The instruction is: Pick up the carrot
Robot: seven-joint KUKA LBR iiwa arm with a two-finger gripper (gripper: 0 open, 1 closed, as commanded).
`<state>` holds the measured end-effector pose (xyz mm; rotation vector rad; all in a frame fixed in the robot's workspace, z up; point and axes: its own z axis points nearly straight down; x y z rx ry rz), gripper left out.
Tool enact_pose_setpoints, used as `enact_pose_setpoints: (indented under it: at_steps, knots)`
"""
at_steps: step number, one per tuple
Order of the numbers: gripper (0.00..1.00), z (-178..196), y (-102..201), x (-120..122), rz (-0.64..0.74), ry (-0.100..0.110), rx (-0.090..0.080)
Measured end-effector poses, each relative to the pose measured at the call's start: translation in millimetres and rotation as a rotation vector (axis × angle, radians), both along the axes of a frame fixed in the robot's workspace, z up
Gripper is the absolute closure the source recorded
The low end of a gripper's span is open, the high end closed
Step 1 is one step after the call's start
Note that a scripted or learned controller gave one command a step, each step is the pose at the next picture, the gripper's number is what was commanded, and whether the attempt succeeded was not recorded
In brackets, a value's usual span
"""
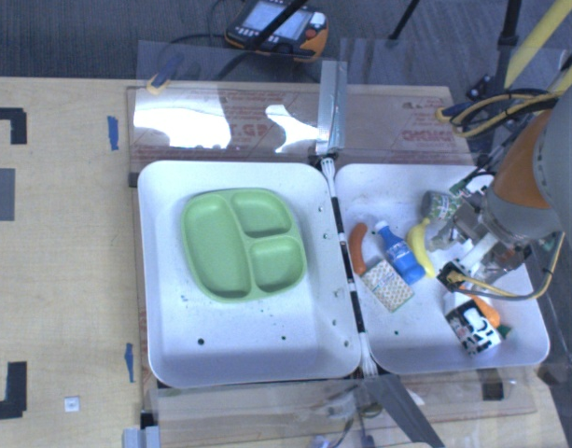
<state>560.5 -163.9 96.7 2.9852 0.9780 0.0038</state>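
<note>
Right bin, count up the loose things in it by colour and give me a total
Right bin, partly hidden by the arm:
Orange: 2, a sausage-shaped piece and a carrot
Blue: 1, a bottle
Yellow: 1, a banana
Speckled tan: 1, a sponge-like pad
Black and white: 1, a small box
Total: 6

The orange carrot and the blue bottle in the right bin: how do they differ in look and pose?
The carrot is plain orange; the blue bottle has a white cap. The carrot lies at the right bin's left wall, nearly along it; the bottle lies further right, slanted, its lower end beside the yellow banana. Both are long, lie flat, and sit left of the gripper.
</note>
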Motion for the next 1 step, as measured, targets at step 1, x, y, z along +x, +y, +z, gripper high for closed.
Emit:
enact_pose_setpoints:
  at_steps: [1]
  knots:
    - [0.0, 31.9, -11.8, 64.0, 0.172, 0.003, -0.001]
